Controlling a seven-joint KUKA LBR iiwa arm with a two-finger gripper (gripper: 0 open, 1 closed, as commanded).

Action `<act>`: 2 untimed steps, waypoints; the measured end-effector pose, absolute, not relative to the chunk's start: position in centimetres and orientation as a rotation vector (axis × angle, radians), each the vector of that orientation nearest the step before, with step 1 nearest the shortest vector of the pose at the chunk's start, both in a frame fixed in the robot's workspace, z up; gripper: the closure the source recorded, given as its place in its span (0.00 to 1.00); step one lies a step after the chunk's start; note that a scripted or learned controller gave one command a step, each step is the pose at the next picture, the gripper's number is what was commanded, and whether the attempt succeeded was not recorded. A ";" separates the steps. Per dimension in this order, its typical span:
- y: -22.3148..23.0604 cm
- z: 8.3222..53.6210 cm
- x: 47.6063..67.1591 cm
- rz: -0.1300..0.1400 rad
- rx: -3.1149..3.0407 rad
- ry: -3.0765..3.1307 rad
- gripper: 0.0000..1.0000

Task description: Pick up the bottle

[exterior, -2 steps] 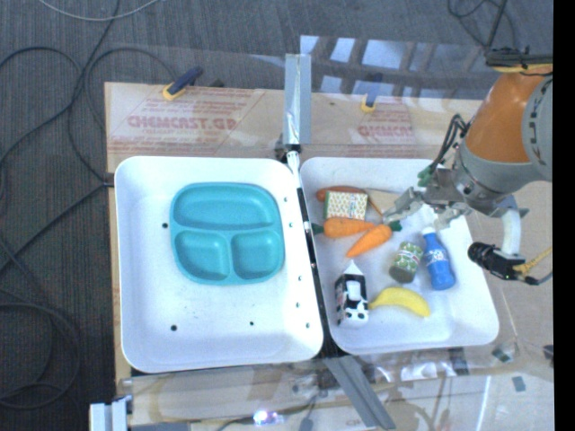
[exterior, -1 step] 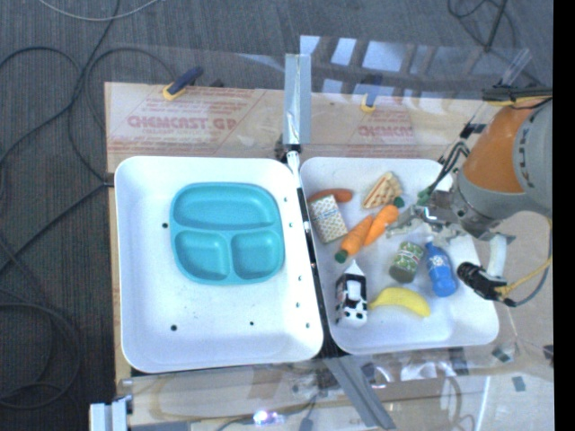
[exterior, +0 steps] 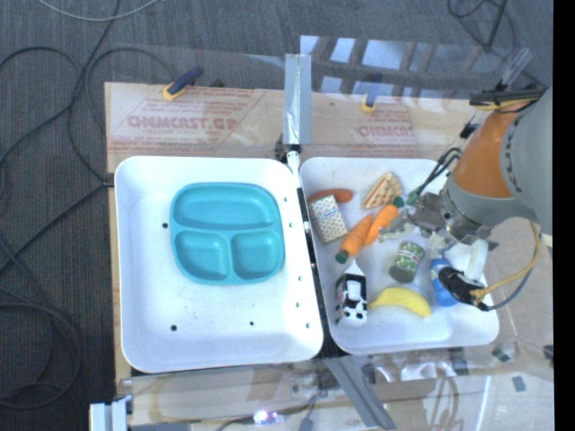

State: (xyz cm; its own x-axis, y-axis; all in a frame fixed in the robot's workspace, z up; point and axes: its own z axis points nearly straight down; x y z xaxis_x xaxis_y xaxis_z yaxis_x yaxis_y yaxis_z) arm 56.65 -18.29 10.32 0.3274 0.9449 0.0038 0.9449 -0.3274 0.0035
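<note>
You have two shallow white bins side by side: the left bin [exterior: 144, 330] holds a turquoise three-compartment plastic tray [exterior: 226, 232], and the right bin [exterior: 467, 335] holds the small items. The black-and-white cow-patterned bottle [exterior: 352, 298] lies near the right bin's front left corner, just beside the yellow banana [exterior: 402, 301]. Behind them you can see an orange carrot with a green tip [exterior: 368, 231], a beige perforated block [exterior: 328, 218], a reddish sausage [exterior: 332, 195], a triangular sandwich wedge [exterior: 384, 189] and a small green-labelled can [exterior: 406, 260]. The grey arm's gripper [exterior: 429, 218] sits over the right side of that bin, close to the can and well apart from the bottle; whether it is released or clenched cannot be told.
</note>
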 end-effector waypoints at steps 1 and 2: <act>-19.0 10.2 55.1 0.062 2.495 1.880 0.00; -19.2 10.2 52.9 0.063 2.426 1.958 0.00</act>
